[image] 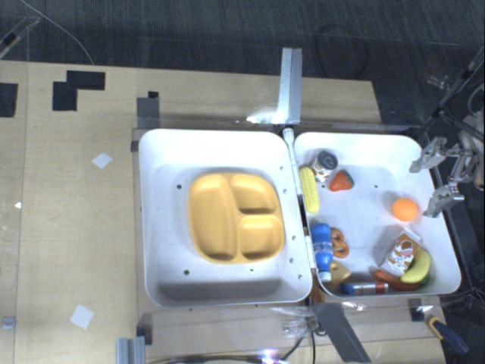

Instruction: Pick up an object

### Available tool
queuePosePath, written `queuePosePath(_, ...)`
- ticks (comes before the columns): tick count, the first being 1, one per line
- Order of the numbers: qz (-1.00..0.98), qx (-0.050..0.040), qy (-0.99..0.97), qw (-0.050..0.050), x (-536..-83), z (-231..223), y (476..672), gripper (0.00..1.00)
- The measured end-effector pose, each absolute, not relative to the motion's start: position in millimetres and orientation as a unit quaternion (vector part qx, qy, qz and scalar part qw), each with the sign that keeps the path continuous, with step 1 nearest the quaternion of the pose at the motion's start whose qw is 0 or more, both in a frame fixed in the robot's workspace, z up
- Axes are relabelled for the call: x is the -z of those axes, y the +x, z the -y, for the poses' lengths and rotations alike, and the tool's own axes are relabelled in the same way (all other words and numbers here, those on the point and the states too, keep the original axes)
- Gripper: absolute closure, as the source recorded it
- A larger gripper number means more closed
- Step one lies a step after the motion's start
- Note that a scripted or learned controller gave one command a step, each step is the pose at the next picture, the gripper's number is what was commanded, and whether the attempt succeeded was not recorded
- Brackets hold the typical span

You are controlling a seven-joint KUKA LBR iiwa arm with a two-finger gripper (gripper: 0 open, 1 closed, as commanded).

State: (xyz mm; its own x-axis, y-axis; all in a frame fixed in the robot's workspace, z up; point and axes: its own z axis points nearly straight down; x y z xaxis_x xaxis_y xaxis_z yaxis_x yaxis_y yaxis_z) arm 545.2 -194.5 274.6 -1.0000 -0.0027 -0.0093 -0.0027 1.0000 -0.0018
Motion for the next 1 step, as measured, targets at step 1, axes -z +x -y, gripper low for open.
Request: queuePosePath(1, -1.000, 0.0023, -0.004, 0.010, -288.2, 193.4, 548.2, 1.00)
